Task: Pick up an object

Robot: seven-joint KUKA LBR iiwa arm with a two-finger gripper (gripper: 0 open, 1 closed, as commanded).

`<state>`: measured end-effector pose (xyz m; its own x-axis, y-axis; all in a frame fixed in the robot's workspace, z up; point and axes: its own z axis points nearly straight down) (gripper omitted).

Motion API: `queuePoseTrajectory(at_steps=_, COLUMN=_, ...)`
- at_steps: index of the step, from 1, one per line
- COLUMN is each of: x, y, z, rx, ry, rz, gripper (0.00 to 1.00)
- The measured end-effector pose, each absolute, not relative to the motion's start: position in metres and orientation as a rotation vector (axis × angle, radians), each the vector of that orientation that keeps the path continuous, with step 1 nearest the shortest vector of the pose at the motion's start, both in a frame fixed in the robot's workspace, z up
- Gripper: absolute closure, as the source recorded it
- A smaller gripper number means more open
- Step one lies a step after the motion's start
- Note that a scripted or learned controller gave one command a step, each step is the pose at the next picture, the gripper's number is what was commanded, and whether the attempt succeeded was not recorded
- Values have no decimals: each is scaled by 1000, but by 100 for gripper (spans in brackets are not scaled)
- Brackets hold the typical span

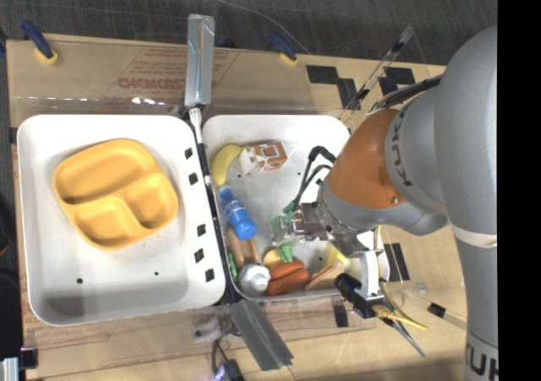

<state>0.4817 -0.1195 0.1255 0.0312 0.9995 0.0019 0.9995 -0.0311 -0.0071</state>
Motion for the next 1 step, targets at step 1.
queuePoseTrajectory(at_steps=1, x=484, y=-75, z=253, rx=-2484, ry=-1922, rz=-3, gripper=100)
